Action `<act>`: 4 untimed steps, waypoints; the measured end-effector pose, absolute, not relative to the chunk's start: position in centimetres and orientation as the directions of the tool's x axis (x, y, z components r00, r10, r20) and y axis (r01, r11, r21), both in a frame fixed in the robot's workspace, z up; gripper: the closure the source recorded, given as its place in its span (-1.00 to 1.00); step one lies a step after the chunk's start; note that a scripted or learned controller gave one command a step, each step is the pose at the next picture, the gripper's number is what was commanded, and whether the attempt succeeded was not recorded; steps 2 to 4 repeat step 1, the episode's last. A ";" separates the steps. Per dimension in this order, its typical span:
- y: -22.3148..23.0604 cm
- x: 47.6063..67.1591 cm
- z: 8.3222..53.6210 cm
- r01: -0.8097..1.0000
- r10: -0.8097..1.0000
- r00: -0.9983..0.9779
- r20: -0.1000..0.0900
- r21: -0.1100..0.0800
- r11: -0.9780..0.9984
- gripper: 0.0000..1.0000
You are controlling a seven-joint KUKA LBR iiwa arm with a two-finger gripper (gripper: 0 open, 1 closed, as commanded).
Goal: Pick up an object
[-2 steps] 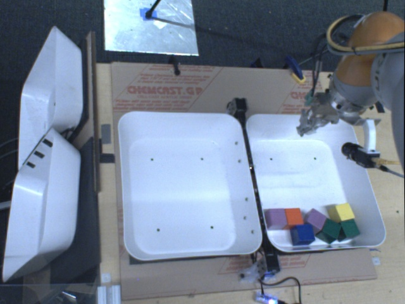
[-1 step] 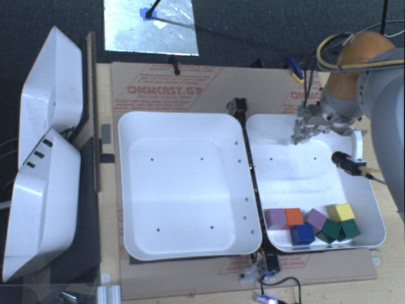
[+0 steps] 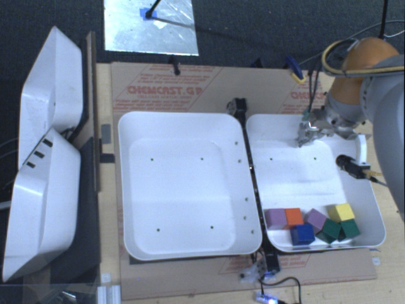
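The gripper (image 3: 306, 134), finger state indeterminable, hangs over the right bin's (image 3: 288, 170) far end; travel toward the near blocks (image 3: 310, 223), selecting an outlying one.

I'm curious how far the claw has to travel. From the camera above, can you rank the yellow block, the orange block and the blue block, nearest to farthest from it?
Gripper sits near the right bin's far edge.
1. Yellow cube block, near right corner.
2. Orange cube block, left in the cluster.
3. Blue cube block, by the bin's near rim.
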State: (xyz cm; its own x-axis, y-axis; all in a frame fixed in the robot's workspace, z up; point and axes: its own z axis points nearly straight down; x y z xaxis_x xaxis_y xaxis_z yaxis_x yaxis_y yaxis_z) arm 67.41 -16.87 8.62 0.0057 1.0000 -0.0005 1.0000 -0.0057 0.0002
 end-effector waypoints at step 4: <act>-18.1 66.4 17.9 1.000 1.000 0.000 -0.002 0.009 0.000 1.00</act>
